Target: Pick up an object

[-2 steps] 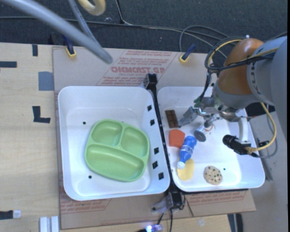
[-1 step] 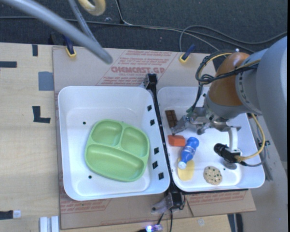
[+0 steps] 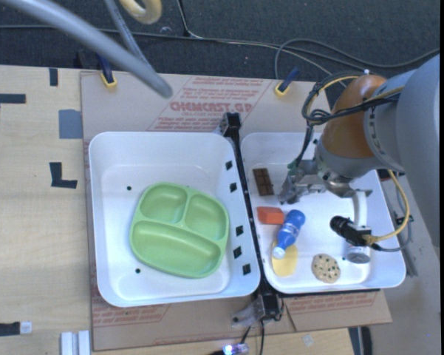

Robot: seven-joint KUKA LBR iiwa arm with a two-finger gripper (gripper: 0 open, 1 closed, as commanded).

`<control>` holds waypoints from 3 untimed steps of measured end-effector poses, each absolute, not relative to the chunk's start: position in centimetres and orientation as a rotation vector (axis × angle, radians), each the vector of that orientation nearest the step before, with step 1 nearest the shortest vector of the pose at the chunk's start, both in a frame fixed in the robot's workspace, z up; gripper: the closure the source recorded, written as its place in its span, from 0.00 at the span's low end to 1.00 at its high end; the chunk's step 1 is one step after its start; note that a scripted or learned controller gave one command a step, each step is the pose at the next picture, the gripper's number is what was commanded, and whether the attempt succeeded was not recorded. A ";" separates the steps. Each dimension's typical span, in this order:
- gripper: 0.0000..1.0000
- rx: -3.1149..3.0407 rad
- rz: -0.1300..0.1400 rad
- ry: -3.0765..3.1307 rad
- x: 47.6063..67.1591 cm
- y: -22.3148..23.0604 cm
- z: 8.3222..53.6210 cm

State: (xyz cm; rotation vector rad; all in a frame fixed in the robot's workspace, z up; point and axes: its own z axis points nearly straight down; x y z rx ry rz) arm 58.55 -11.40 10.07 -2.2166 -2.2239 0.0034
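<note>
The nearest candidates for a pick are lying in the right bin (image 3: 388, 276), toward its left wall: a brown chocolate bar (image 3: 263, 181) at the far end, an orange block (image 3: 270, 215) just below it, and a blue-and-white bottle (image 3: 287, 231) touching or nearly touching that block. The bottle is lying on its side with its long axis slanting from upper right down to lower left, its cap resting over a yellow piece (image 3: 284, 263) near the bin's near edge. A round cookie (image 3: 326, 268) is sitting beside that, toward the near-right corner.

The claw (image 3: 292, 188) is hanging over the same bin, just right of the chocolate bar and a little beyond the orange block and bottle. Whether it is spread or closed I cannot tell, and nothing is visibly sitting in it. So the bar is lying just to its left, the block and bottle toward the bin's near edge.

The left bin (image 3: 103, 220) is carrying a green divided plate (image 3: 181, 229), well apart across the divider.
</note>
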 end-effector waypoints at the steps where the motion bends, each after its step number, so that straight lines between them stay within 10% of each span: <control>1: 1.00 -2.222 -0.003 -2.225 59.5 -11.8 15.1; 3: 1.00 -2.221 -0.002 -2.224 59.8 -11.1 23.7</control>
